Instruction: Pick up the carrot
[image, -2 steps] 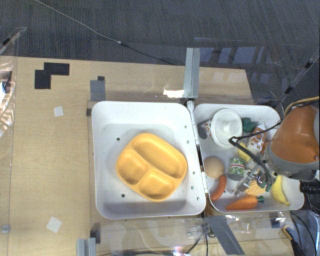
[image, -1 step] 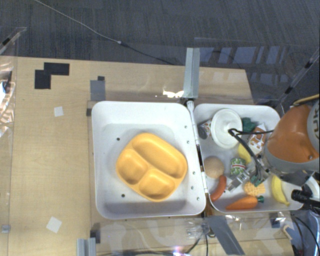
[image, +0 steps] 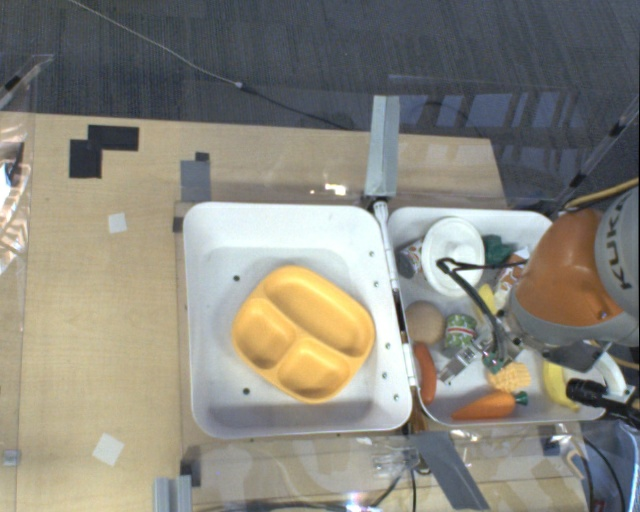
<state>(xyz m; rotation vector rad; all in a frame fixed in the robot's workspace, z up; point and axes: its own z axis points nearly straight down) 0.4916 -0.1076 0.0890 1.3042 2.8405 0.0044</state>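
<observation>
The claw hangs low in the right bin among crowded toy food, its state impossible to tell (fingers obscured by clutter), with the carrot lying just below it against the near wall, apparently not yet grasped.

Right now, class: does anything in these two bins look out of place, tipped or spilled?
Nothing stands out. The yellow divided plate sits flat in the left bin; the carrot lies near the front of the crowded right bin, beside the gripper.
</observation>
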